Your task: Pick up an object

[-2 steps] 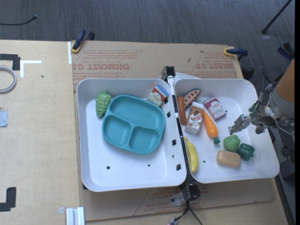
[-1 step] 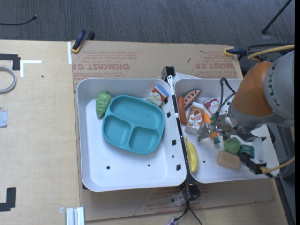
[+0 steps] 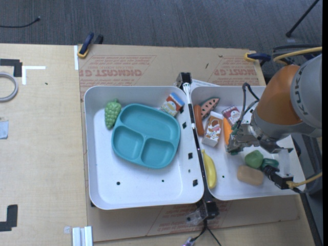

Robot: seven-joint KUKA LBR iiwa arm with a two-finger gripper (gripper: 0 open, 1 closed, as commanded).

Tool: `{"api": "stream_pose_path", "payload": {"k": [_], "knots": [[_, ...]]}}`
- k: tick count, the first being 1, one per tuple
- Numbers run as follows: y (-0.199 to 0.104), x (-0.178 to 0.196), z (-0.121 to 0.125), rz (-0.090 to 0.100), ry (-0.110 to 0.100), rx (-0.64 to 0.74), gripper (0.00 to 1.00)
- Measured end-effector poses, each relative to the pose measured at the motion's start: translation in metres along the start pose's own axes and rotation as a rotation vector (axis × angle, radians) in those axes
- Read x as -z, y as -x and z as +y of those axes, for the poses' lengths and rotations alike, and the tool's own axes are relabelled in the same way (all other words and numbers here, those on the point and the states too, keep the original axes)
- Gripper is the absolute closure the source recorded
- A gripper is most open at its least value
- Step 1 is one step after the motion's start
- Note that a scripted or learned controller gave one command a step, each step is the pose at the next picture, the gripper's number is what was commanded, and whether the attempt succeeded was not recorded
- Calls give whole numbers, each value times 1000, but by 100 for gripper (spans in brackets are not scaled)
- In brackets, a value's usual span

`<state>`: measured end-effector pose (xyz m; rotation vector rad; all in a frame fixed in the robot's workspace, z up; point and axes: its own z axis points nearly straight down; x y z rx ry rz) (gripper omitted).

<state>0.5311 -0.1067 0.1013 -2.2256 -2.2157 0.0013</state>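
Closest to us in the right white bin (image 3: 225, 192) lie a yellow banana (image 3: 209, 170), a tan block like a bit of bread (image 3: 250, 176) and a round green toy (image 3: 253, 159), with the gripper (image 3: 234, 146) low just left of the green toy. I cannot tell if its fingers hold anything. Farther back sit a small carton (image 3: 213, 130) and an orange carrot (image 3: 198, 120), and the left bin (image 3: 97, 163) holds a teal plastic plate with three parts (image 3: 146, 136) and green grapes (image 3: 112, 114).
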Motion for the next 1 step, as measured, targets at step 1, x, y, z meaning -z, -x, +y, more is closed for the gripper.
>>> {"api": "stream_pose_path", "payload": {"k": [1], "knots": [[-63, 144, 19, -1, 2, 7, 100]]}}
